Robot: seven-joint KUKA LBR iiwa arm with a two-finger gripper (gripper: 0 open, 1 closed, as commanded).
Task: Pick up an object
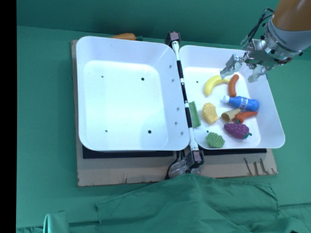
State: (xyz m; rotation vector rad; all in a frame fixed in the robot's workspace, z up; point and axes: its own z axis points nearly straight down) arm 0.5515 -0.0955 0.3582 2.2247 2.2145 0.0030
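Note:
My gripper (243, 72) hangs open over the back of the right bin (272, 130), its two fingers spread to either side of the red sausage (234, 85). Nothing sits between the fingers. Just left of the sausage lies a yellow banana (214, 84). In front of them lie a blue bottle (242, 102), a corn cob (209, 113), an orange carrot (245, 116), a tan piece (230, 114), purple grapes (236, 129), a green broccoli-like piece (215, 140) and a green strip (194, 114) against the left wall.
The left bin (97, 52) stands beside the right one, with a black-and-white divider rail (181, 76) between them. An orange object (125, 36) lies behind the left bin. Green cloth (194, 203) is bunched at the front.

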